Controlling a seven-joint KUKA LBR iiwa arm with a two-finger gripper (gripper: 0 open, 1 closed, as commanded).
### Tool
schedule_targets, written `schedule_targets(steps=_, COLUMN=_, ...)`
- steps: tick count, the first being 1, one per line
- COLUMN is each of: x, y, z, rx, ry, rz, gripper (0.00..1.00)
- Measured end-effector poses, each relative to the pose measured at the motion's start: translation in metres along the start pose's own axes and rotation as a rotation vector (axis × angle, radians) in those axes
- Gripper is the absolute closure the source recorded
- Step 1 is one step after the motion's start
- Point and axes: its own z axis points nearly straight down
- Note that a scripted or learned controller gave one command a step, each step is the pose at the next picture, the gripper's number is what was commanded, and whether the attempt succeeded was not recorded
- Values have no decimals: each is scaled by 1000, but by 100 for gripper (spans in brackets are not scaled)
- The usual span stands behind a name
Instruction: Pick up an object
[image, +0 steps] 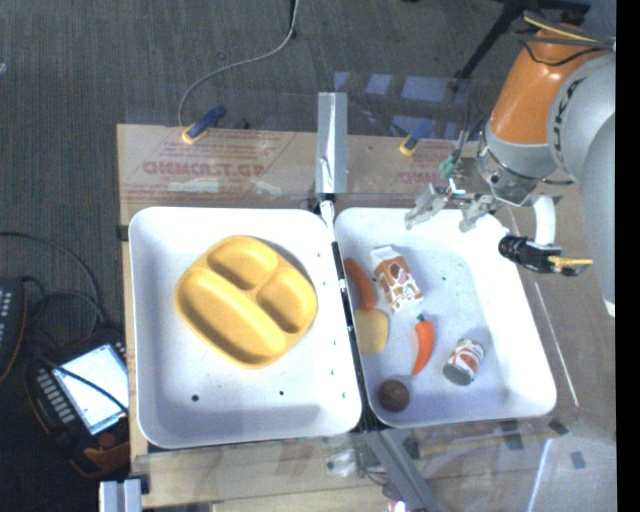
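Right bin (500, 300): carton (394, 280), carrot (424, 344), sausage (360, 284), potato (373, 332), can (463, 361), dark ball (393, 394), all lying loose. Left bin (160, 400): yellow tray (247, 299). Gripper (450, 208): above the right bin's far edge, fingers spread, holding nothing. Pick not yet done.

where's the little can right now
The can lies on its side in the right bin, toward its near right corner, just right of the carrot and well below the tool at the bin's far edge.
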Motion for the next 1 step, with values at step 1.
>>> schedule_targets(steps=1, x=43, y=-26, z=111, rx=-1, ry=-2, rz=2, gripper=0)
